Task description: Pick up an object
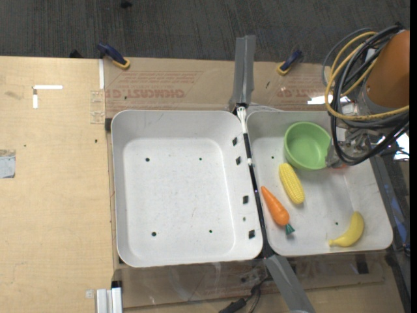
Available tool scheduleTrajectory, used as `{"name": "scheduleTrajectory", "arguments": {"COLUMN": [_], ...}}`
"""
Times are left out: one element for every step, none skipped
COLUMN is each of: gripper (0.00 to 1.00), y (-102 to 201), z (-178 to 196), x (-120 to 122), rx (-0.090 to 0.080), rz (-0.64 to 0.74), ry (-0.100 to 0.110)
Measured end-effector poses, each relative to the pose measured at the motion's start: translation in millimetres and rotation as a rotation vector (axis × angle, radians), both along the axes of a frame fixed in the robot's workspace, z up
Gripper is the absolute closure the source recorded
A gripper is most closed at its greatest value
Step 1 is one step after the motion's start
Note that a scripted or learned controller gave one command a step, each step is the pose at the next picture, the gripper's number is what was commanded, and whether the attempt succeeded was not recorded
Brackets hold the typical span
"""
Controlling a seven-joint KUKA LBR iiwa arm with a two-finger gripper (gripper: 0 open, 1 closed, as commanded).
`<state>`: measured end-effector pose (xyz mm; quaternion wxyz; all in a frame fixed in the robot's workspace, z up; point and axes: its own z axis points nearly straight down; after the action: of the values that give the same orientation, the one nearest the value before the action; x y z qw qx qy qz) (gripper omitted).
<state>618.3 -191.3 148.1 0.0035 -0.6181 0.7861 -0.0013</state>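
- Camera view looks down on two white bins side by side on a brown bench: the left bin [176,188] and the right bin [319,201], meeting along a dark seam with black clips.
- All four objects lie in the right bin.
- Bowl [307,145]: green, upright, at about 12 o'clock in the right bin, near its far wall.
- Corn [291,182]: yellow, just below the bowl at its 6 o'clock, close to or touching the bowl's rim; lying roughly lengthwise, tilted slightly.
- Carrot [275,207]: orange with a green tip, at about 8 o'clock from the bin's centre, near the seam, just beside the corn on its 7 o'clock side.
- Banana [350,231]: yellow, at about 5 o'clock in the bin, near its front right corner, well apart from the rest.
- Gripper [345,150]: at the bowl's 3 o'clock, just beside its rim, at the bin's right part; cables hide its tips, so I cannot tell how it is set or whether it grips anything.
- Cables [355,70], yellow and black, loop over the wrist and crowd the bin's 2 o'clock corner.
- Two clamps [114,55] with blue handles sit at the cardboard's far edge.
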Motion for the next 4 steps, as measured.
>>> {"name": "scheduleTrajectory", "arguments": {"gripper": [1.00,1.00,1.00,1.00], "y": [-30,2,-30,10], "z": [-53,57,-56,69], "x": [-61,-24,-94,-44], "rx": [0.000,0.001,0.000,0.001], "rz": [0.013,-0.286,-0.224,-0.221], "ry": [0.005,0.001,0.004,0.001]}}
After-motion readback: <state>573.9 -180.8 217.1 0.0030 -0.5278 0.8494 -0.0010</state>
